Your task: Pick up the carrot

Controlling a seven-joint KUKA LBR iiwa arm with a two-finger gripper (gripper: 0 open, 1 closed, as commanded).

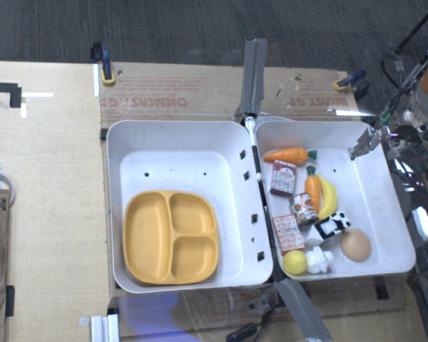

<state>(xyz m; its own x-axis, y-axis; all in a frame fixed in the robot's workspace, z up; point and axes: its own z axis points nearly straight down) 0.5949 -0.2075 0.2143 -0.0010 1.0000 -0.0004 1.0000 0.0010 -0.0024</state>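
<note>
- Camera view: carrot (285,154) lying crosswise at the far left of the right bin (396,212), just beyond a red carton (283,178); second carrot (312,188) nearer, against a banana (329,197).
- Pincer (364,143) over the bin's far right rim, well apart from the carrot; opening impossible to tell, nothing seen in it.
- Best taken from above, across the thick middle, clear of carton and wall.

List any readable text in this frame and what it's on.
"CHEMCAZ..." roughly, red print, upside down and partly blurred, on the cardboard sheet behind the left bin.
Similar red print on the cardboard behind the right bin: too blurred to read.
Labels on the red packet, small can and flat box: too small to read.
</note>
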